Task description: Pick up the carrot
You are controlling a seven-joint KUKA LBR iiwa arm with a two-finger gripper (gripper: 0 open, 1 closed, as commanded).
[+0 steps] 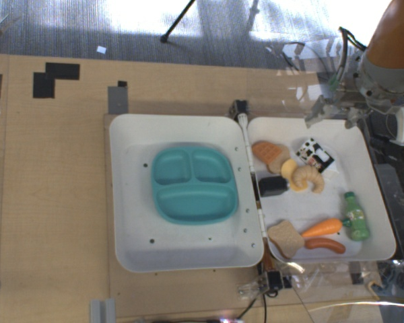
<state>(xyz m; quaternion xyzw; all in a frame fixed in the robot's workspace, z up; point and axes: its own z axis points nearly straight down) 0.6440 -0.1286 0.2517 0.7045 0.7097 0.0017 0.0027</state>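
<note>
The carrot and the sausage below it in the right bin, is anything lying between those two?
No. In the camera view the carrot lies just above the sausage, with a narrow strip of bare white bin floor between them.

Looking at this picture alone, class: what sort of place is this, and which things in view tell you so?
Probably a robot lab test bench, not a kitchen. A grey-and-orange robot arm reaches over two white bins; the food, such as the carrot and croissant, looks like toys; loose cables hang at the bench edge.
</note>
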